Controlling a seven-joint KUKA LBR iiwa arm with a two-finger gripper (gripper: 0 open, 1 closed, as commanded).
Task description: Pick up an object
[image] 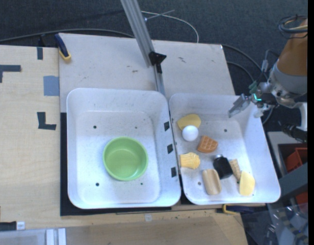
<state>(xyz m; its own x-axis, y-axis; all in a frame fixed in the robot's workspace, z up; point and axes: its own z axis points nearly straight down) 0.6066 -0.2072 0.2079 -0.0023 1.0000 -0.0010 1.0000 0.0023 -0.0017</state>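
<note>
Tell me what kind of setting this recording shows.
Most likely a robotics lab bench for pick tests: two white bins side by side, toy foods and a green bowl in them, cables, and the arm's tool at the right bin's edge.

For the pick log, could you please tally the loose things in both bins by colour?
Yellow: 3, the piece by the ball, the ridged piece, the corner piece
Tan: 2
Orange: 1
White: 1, the ball
Black: 1
Green: 1, the bowl
Total: 9
</note>
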